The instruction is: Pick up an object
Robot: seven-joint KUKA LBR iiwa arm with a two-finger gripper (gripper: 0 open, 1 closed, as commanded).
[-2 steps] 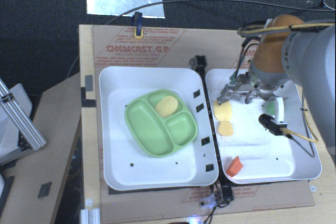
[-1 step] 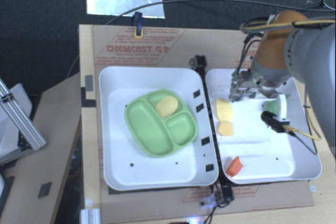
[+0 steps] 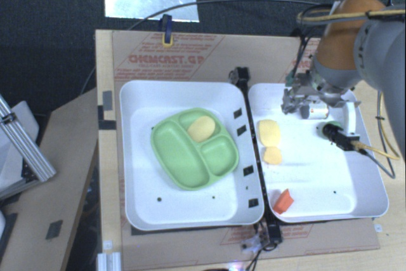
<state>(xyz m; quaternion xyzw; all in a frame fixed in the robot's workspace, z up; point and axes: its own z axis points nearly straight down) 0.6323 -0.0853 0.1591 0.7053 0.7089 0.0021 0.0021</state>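
Camera view: claw (image 3: 297,103) over right bin (image 3: 355,200), near yellow piece (image 3: 269,132).

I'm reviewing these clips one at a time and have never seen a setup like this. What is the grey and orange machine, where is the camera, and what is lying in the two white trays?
The grey machine with the orange band is a robot arm, reaching in from the right. At its end is a two-finger gripper, hanging over the far part of the right bin; nothing can be seen between its fingers. The single camera is fixed above the bench and looks down at a slant.

The left bin holds a green divided plate with a yellow piece in one compartment. The right bin holds two yellow pieces near its left wall and an orange piece at its near edge. The arm's job is simply to pick up one object.
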